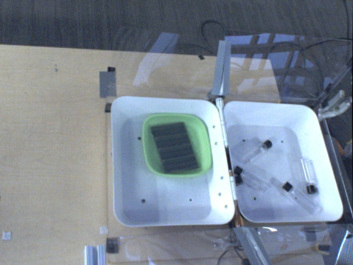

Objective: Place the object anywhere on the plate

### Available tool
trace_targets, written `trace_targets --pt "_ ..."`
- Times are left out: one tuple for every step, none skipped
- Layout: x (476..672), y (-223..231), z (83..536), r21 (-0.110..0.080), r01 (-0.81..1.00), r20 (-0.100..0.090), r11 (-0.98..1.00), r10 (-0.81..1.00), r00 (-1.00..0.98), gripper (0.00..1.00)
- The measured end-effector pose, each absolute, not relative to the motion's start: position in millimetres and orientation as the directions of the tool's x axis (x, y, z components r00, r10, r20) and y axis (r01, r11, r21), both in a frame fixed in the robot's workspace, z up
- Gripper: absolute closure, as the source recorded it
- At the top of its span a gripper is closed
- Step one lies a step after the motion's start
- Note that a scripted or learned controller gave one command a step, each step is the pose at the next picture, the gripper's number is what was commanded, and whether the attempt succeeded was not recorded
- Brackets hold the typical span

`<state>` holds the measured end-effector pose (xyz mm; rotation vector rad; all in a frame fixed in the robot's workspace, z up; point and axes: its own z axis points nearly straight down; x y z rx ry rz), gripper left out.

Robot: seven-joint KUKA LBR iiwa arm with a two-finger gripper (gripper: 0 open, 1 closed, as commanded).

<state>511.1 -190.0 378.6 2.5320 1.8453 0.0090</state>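
Observation:
A light green square plate (177, 145) sits in the left bin (165, 208), toward its back. A dark ridged rectangular object (175, 147) lies flat on the plate, near its middle. In the right bin (281, 115) lie several clear tubes with black caps: one near the centre (257, 150), one at the right (308, 175), one at the left wall (246, 176) and one toward the front (295, 195).
A grey metal post (222, 68) stands behind the seam between the bins. Cables and a clear frame are at the back right. A small grey block (108, 83) rests on the wooden bench left of the bins.

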Motion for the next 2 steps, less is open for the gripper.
trace_targets --pt "488.8 -200 438 0.015 0.995 -0.004 -0.096 0.995 0.096 0.0" --pt "488.8 -202 377 0.007 0.984 -0.004 0.178 0.984 -0.178 0.0"
